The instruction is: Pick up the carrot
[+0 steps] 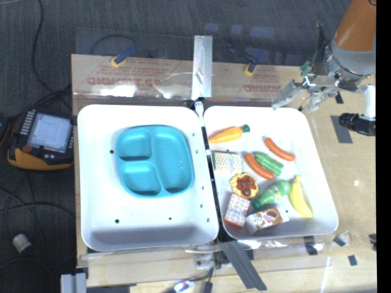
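Observation:
The carrot (227,133) is orange with a small green top and lies flat near the far left corner of the right bin (317,163), green end pointing right. My gripper (292,105) hangs over the bin's far rim, up and to the right of the carrot and well apart from it. Its fingers (282,100) are spread open with nothing between them.
The right bin also holds two sausages (279,148), a green pepper (267,162), a banana (299,198), a pizza slice (244,185), a green vegetable (272,193) and small boxes (226,162). In the left bin lies a blue divided plate (154,160).

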You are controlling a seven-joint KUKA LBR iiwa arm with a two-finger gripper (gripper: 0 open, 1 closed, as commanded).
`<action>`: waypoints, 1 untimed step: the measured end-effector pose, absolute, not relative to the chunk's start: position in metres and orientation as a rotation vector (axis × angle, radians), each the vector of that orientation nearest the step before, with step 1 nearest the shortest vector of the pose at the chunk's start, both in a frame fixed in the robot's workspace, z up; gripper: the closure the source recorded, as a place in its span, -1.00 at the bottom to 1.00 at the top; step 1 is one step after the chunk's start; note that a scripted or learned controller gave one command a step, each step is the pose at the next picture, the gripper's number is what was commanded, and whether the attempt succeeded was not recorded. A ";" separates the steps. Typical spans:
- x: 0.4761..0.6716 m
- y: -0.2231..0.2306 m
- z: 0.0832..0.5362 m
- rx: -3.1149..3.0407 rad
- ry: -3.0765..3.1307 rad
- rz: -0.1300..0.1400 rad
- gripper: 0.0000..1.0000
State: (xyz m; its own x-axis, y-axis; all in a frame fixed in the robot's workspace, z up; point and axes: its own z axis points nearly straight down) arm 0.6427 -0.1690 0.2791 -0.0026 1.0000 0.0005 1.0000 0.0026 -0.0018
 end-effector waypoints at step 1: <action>0.640 -0.143 0.200 -2.252 -2.190 0.007 -1.00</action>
